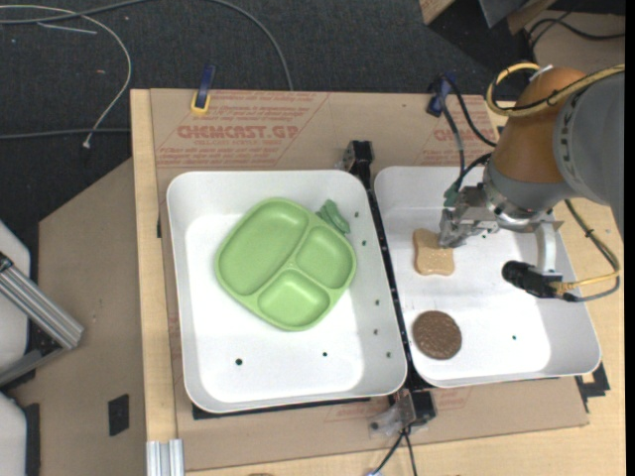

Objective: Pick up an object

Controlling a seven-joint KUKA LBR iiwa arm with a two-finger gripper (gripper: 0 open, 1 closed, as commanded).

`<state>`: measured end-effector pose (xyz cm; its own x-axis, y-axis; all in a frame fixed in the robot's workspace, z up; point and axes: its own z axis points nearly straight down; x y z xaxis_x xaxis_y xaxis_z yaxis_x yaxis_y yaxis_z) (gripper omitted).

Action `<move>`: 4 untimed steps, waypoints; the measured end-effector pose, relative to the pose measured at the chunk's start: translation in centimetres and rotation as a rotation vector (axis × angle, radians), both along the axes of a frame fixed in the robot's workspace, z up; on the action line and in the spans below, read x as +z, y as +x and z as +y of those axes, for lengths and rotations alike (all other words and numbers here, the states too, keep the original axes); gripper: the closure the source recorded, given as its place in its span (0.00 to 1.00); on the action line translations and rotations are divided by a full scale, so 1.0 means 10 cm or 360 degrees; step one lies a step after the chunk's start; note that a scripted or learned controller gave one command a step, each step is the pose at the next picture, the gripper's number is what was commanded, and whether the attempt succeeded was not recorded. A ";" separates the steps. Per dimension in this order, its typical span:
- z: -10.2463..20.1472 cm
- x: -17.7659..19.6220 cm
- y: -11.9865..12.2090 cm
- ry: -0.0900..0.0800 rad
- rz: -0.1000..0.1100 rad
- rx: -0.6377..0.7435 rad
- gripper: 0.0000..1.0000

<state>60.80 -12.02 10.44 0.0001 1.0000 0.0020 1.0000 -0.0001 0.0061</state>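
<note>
I see the hand right of centre, low over a tan slice in the right bin; its grip I cannot tell.

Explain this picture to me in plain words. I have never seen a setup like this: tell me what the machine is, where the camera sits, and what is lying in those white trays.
This is one picture from a camera fixed above a workbench, looking down at a slant. The big grey and orange shape at the right is a robot arm, moved by a program that is meant to pick up an object. At its end is its tool, a two-finger grasper, lowered just above a tan square piece that looks like toy bread.

The bench holds two shallow white bins. The left bin holds a green divided plate with a small green item at its upper right edge. The right bin holds the tan piece and, nearer the camera, a round brown patty.

Whether the tool is gripping anything is not clear from this angle.
</note>
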 end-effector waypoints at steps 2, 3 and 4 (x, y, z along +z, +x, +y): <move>-0.14 1.00 0.13 -0.0006 0.0000 0.0001 1.00; -0.14 1.47 0.15 -0.0005 0.0000 0.0002 1.00; 0.33 1.53 -0.05 0.0002 0.0012 0.0008 1.00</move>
<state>60.28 -8.74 25.76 -0.0051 1.0000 0.0030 1.0000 0.0051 -0.0016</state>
